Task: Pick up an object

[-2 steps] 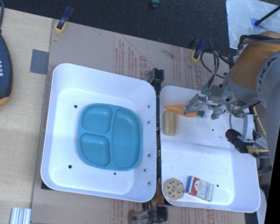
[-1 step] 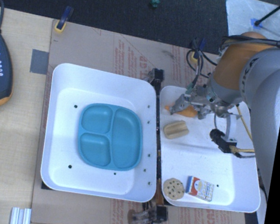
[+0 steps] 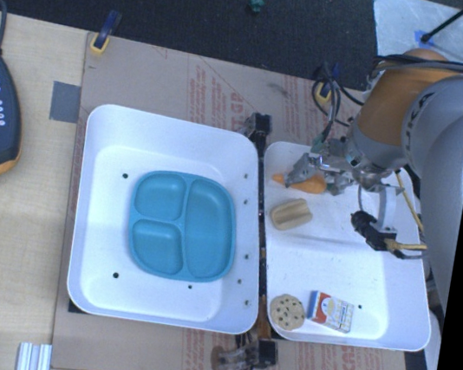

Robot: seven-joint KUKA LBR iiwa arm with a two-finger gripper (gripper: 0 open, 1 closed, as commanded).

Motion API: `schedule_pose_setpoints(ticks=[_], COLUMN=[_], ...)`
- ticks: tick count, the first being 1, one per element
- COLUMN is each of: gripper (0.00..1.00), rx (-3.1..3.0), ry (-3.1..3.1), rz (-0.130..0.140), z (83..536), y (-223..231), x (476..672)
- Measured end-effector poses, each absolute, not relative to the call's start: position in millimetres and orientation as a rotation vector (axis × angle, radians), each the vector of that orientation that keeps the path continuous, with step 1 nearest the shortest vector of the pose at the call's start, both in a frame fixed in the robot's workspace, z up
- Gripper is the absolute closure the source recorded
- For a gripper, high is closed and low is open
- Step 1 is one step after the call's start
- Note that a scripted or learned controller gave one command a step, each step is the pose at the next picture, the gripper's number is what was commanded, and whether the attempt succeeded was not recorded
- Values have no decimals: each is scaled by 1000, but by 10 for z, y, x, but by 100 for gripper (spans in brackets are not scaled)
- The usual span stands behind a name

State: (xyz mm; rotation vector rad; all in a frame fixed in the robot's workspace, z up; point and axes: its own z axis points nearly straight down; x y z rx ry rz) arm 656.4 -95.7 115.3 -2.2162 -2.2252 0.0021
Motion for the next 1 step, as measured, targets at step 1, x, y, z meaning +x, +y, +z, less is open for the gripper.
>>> schedule_pose_setpoints(ticks=[1], gripper=[0], rx=[-2214], ry=[-2225], rz=[7], z=[911], y=[-981], x=[6220])
